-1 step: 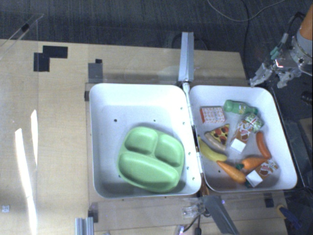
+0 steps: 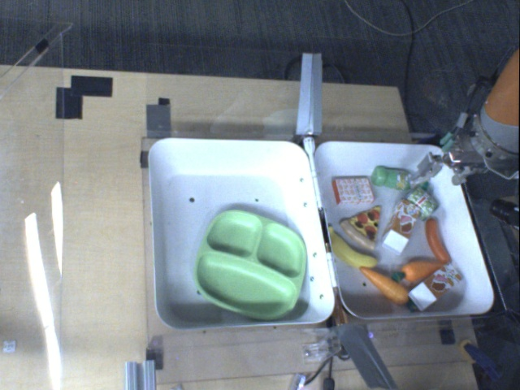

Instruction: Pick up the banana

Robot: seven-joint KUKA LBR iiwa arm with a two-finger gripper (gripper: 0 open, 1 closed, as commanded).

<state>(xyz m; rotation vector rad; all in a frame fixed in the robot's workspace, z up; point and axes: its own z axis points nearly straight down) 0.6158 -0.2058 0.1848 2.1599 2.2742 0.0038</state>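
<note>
The banana [image 2: 351, 250] lies in the right bin [image 2: 479, 295], close to the wall that splits the two bins. It is yellow and curved. A slice of toy pizza [image 2: 363, 225] sits right above it and touches it. A carrot [image 2: 385, 284] lies just below the banana, and a second orange carrot [image 2: 419, 270] is next to that one. A small white box [image 2: 395, 243] sits between the pizza and the carrots. A red sausage [image 2: 437, 240] lies near the right side of the bin. At the top of the bin are a red and white card [image 2: 353, 190] and a green bottle [image 2: 391, 177].

The gripper [image 2: 437, 167] hangs over the top right part of the right bin, well apart from the banana. I cannot tell how it is set, and nothing is seen in it.

The left bin [image 2: 175, 165] holds a green plate [image 2: 252, 263] with three parts.
</note>
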